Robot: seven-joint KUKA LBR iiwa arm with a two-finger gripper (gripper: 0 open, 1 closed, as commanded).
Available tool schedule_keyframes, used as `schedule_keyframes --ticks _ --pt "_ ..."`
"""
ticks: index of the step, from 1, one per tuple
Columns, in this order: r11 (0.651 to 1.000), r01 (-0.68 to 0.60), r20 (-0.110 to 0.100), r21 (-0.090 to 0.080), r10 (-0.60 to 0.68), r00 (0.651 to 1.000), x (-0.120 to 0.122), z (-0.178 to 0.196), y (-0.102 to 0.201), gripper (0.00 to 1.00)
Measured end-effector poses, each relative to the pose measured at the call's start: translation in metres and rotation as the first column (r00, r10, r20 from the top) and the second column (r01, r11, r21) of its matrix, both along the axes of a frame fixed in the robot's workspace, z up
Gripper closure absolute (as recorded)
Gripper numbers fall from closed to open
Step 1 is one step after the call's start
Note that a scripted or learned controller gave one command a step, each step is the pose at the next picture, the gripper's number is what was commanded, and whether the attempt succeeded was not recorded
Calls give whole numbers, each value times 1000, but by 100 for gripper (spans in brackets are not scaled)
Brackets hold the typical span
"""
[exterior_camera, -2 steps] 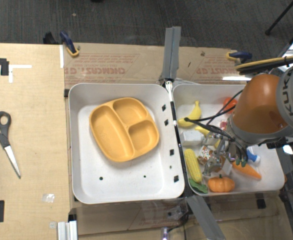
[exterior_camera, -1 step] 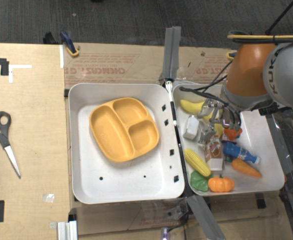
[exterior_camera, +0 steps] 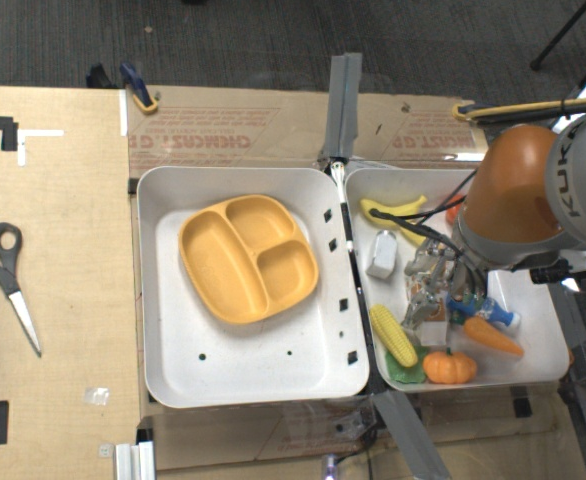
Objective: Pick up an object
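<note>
Right white plastic bin point(exterior_camera: 543, 368): claw point(exterior_camera: 425, 306) low inside, finger state unclear. Yellow toy corn cob point(exterior_camera: 394, 334) just beside it; small white block point(exterior_camera: 383, 255) above-left.

You cannot tell how the pincer point(exterior_camera: 428, 293) stands among its own cables, the arm's orange band point(exterior_camera: 508, 193) hides part of the right bin point(exterior_camera: 548, 368) and the banana's point(exterior_camera: 393, 208) far end, and the scissors point(exterior_camera: 8, 278) are cut off by the left edge.
</note>
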State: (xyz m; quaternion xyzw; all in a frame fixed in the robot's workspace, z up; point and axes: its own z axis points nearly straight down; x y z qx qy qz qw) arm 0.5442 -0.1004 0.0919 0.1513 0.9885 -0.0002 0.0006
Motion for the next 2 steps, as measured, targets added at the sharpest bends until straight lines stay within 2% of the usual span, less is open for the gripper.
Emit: schedule_keyframes --ticks 1,2 --pt "984 -177 4 -1 177 984 -27 1 -33 0" --pt "996 -93 7 -1 93 996 -64 2 -42 0"
